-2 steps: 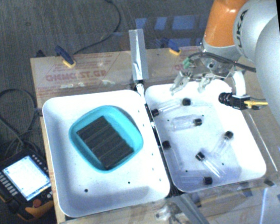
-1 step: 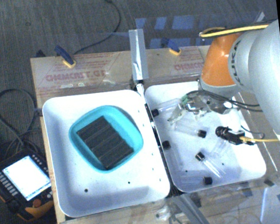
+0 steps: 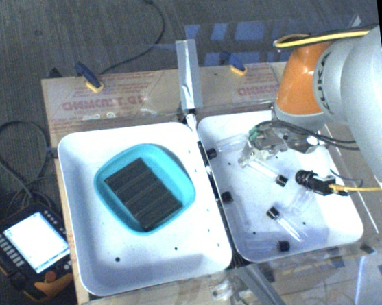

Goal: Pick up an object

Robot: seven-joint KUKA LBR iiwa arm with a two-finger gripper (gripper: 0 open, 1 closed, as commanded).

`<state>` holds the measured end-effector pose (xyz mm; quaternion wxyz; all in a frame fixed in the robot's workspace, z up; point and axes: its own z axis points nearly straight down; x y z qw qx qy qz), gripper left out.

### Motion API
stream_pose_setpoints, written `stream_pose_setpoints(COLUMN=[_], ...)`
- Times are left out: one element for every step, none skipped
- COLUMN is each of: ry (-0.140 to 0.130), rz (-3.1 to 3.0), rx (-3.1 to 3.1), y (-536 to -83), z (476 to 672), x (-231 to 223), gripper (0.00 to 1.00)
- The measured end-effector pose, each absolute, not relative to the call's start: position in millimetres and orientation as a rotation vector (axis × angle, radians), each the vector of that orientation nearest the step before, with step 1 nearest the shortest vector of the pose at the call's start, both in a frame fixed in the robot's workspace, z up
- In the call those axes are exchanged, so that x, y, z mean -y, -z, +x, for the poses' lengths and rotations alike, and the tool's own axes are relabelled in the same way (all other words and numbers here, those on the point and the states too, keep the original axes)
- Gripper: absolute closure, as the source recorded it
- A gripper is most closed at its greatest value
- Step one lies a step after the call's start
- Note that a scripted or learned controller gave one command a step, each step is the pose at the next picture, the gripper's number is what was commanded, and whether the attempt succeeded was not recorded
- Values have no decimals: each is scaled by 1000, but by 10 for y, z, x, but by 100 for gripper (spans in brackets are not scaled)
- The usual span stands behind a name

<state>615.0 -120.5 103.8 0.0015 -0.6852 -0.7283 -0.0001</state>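
The arm's gripper (image 3: 267, 139) hangs low over the right white bin (image 3: 339, 230), its grip impossible to judge, while the light-blue plastic bowl holding a dark ribbed block (image 3: 145, 186) lies unpicked in the left white bin (image 3: 94, 264).

This looks like a robot lab or workshop. A big grey and orange robot arm (image 3: 335, 89) reaches over a wooden bench (image 3: 122, 98) with two white bins (image 3: 94, 264). A control pad with a screen (image 3: 30, 247) and black cables (image 3: 10, 146) lie on the grey carpet floor (image 3: 38, 36).
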Motion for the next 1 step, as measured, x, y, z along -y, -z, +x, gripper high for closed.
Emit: stream_pose_setpoints(ry=[-4], rz=[-2217], rx=[2229], y=[-2500], z=[6351], x=[921], gripper=[100])
